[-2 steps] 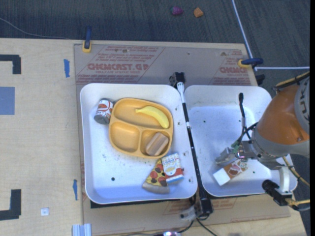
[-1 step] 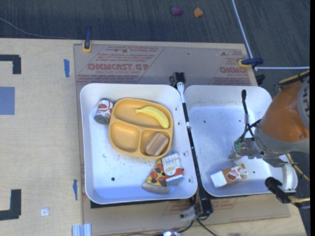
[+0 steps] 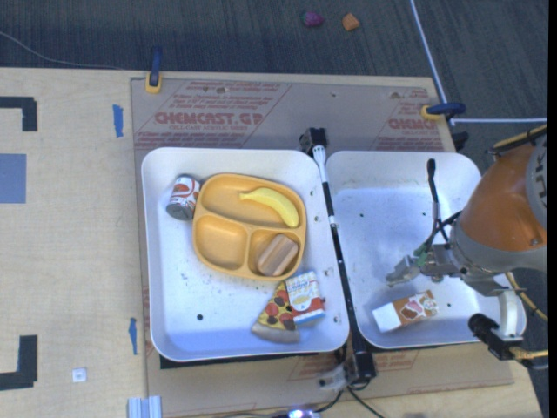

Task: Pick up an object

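Two white bins sat side by side on the bench: the left bin and the right bin. One grey arm with an orange band reached over the right bin from the right. One yellow divided tray lay in the left bin, holding one banana and one brown bun. Below it lay one pizza slice with one small carton on it. One can touched the tray's left edge. One small packet lay in the right bin, just below the gripper, whose fingers were slightly apart and held nothing.
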